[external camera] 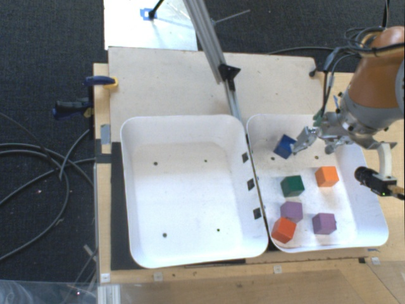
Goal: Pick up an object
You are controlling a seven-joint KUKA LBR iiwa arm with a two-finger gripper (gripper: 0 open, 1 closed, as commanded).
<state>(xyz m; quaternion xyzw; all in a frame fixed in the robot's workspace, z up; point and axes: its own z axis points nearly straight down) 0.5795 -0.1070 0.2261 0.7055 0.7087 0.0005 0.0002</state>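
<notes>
Two shallow white bins sit side by side on the bench, the left bin [183,189] taking up the middle of the frame and the right bin [373,223] the lower right. The arm [380,75], grey with an orange band, comes in from the upper right edge and ends in the gripper [305,139], which hangs over the upper part of the right bin. Its fingers are only slightly parted and close on the right side of a blue block [284,147], which is tilted and appears lifted a little off the bin floor, though the slanted view makes the height hard to judge. The rest of the blocks lie below it in the same bin: a green block [292,185] near the centre, an orange block [326,176] to its right, a pale purple block [292,208] just below the green one, a darker purple block [324,223] toward the lower right, and a red-orange block [283,229] in the lower left corner, close to the dividing wall between the bins. A slim metal pole [209,37] crosses the upper middle of the frame on a slant.
</notes>
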